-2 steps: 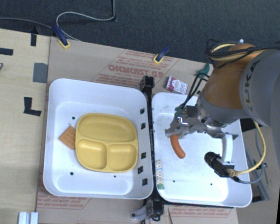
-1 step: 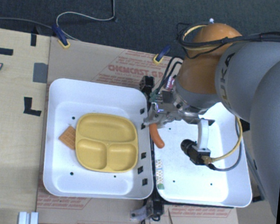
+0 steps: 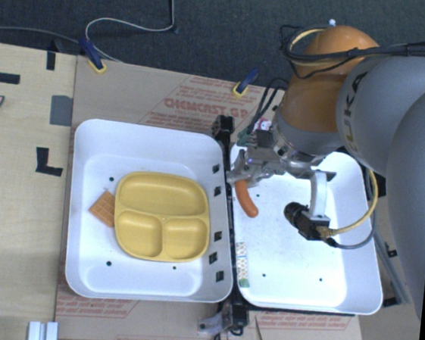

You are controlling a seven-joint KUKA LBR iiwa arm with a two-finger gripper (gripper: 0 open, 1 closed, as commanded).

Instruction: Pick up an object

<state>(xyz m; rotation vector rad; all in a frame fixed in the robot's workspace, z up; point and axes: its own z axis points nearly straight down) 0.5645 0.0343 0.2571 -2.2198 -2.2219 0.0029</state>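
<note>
Sausage (image 3: 248,201), small, orange, glossy, lies tilted by the right bin's (image 3: 335,294) left wall. My gripper (image 3: 247,171) sits just above its upper end, which is hidden; grip impossible to judge.

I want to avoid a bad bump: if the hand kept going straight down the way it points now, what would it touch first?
Most likely the orange sausage-shaped toy, which lies right under the hand by the left wall of the right bin. The depth is hard to judge from above, so it may already be touching.
</note>
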